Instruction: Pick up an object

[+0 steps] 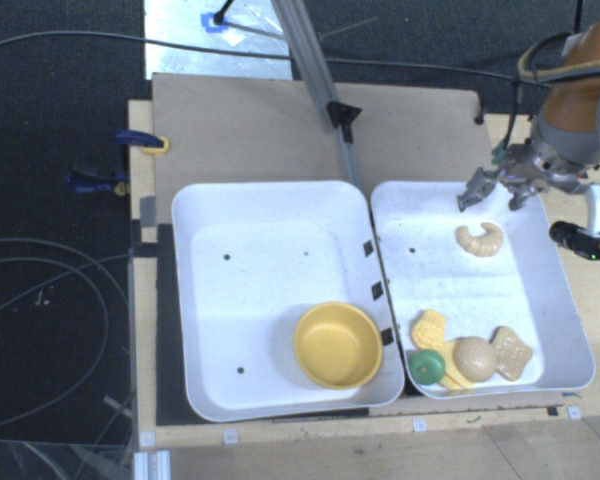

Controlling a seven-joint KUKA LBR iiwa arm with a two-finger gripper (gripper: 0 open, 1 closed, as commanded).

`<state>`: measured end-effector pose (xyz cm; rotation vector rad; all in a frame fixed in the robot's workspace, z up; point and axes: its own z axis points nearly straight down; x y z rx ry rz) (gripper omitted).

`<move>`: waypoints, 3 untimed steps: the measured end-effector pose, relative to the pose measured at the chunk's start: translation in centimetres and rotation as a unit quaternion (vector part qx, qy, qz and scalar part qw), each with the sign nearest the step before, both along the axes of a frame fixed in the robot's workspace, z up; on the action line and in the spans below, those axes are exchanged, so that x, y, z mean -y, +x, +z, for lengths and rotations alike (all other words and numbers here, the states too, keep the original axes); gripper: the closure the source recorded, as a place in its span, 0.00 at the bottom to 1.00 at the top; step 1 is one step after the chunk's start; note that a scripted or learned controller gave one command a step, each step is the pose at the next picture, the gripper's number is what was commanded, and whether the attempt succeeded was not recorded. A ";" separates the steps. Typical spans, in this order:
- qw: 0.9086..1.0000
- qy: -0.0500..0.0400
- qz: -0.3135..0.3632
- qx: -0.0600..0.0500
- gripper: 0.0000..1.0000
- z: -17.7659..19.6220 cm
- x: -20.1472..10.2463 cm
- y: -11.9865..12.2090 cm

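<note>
**Gripper poised over the croissant**

Gripper (494, 192) hangs open above the far end of the right bin (576, 338), its two dark fingers spread apart with nothing between them. The arm (580, 88) comes in from the right, orange band above the wrist.

Just in front of the fingers, on the bin floor and apart from them, lies a croissant (479, 238), curved, with its tips pointing toward the near side. It is the nearest thing to grasp and lies well apart from the rest, so it looks like the likely target.

To do this step well, I judge the gripper should shift a little toward the near side until it is centred over the croissant's middle, turn so the fingers straddle its narrow body rather than its length, then come straight down until the tips are beside it before closing. A curved, smooth toy can squirt out if caught near a tip.

Counted: two bins. In the right bin's near corner is a cluster of four small toys touching or nearly so: a yellow waffle piece (430, 328), a green piece (427, 368), a round bun (473, 358) and a tan biscuit (511, 352). One croissant makes five. The left bin (202, 268) holds one yellow bowl (337, 344).
</note>
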<state>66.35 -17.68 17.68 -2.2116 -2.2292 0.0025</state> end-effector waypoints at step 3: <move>1.000 -0.001 0.001 0.004 1.00 -7.3 0.0 -0.1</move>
